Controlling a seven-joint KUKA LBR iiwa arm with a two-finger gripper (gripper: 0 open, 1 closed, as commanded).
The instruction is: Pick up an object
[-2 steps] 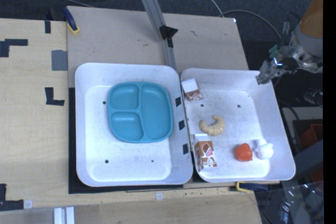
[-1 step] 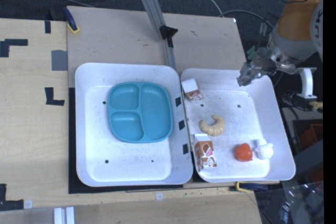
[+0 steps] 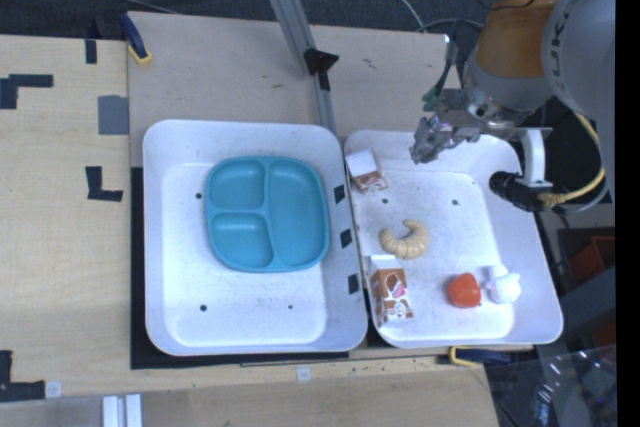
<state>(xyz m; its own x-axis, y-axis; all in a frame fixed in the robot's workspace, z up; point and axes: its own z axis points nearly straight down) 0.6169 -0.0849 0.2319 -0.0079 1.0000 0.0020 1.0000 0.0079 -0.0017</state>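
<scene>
The right bin [image 3: 520,315] holds a tan croissant [image 3: 405,239] near its middle, a small red-and-white carton [image 3: 366,171] at its far left, a brown-and-white carton [image 3: 391,294] at its near left, a red tomato-like ball [image 3: 463,290] and a small white object [image 3: 502,286] at the near right. My gripper [image 3: 429,145] hangs over the far edge of the right bin, up and right of the croissant, with nothing visible between its fingers.
A blue divided plate [image 3: 268,213] lies in the left bin [image 3: 170,315]. A slanted metal pole [image 3: 290,10] rises behind the bins. A black fitting with cables [image 3: 515,188] sits at the right bin's right rim.
</scene>
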